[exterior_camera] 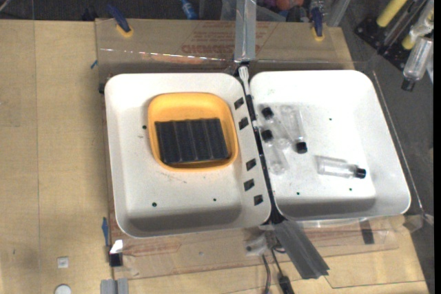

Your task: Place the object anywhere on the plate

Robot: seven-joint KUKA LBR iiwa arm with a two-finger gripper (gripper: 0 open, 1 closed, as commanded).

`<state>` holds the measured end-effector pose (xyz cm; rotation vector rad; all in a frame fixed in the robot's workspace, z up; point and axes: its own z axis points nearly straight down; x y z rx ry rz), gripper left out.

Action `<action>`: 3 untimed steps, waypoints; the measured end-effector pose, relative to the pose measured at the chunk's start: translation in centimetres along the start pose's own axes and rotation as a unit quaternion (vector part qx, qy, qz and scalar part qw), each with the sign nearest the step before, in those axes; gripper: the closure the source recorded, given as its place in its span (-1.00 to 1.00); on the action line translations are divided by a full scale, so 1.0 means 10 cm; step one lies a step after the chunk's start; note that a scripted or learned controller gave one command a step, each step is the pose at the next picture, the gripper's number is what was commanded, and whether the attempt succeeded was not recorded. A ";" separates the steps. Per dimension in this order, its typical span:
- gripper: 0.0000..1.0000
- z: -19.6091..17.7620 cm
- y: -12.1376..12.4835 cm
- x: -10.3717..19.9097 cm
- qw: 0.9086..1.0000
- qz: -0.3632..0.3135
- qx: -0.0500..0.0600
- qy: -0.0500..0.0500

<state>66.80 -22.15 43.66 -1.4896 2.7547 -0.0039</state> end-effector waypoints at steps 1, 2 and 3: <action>1.00 0.00 0.00 0.00 0.988 -0.155 -0.001 0.000; 1.00 0.01 0.00 0.00 0.956 -0.292 -0.001 0.000; 1.00 0.01 0.02 -0.04 0.921 -0.388 -0.002 0.000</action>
